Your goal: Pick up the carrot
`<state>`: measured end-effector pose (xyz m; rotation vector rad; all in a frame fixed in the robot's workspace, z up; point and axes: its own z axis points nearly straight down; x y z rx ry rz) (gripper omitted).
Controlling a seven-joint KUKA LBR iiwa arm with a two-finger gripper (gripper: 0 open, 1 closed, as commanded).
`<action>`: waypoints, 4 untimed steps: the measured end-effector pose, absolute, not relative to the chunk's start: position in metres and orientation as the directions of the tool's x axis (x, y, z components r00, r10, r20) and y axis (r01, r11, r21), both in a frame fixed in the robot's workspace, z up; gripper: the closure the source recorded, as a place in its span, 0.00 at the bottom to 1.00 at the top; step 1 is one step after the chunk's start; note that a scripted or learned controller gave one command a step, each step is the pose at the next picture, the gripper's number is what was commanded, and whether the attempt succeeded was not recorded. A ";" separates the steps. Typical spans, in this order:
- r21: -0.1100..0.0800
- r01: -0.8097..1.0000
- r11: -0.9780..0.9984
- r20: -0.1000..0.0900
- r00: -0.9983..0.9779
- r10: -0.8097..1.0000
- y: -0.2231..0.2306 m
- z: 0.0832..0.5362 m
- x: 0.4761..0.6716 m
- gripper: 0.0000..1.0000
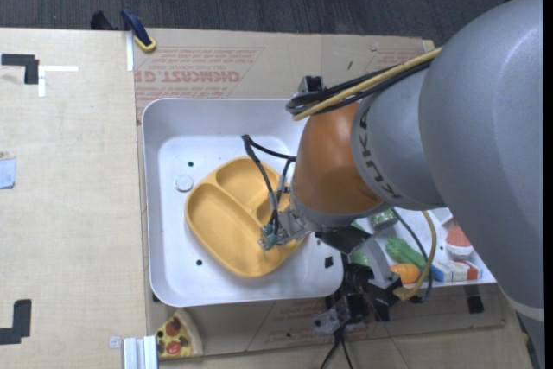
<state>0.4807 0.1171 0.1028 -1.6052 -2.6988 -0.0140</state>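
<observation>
Pincer low over yellow divided plate, finger spread unclear; carrot well apart in right bin.

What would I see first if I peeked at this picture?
The big grey arm with its orange band reaches in from the right and covers much of the bins. Under it, a yellow plate with two sections lies in the left white bin. A small orange carrot peeks out beside a green thing in the right bin, below the arm.
</observation>
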 end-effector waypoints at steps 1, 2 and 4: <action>0.000 0.996 0.086 -0.002 -0.086 0.996 0.085 0.191 0.484 1.00; -0.003 0.999 -0.054 -0.003 0.054 0.999 0.146 0.184 0.478 1.00; -0.001 0.615 -0.788 -0.008 0.788 0.615 0.161 0.186 0.536 1.00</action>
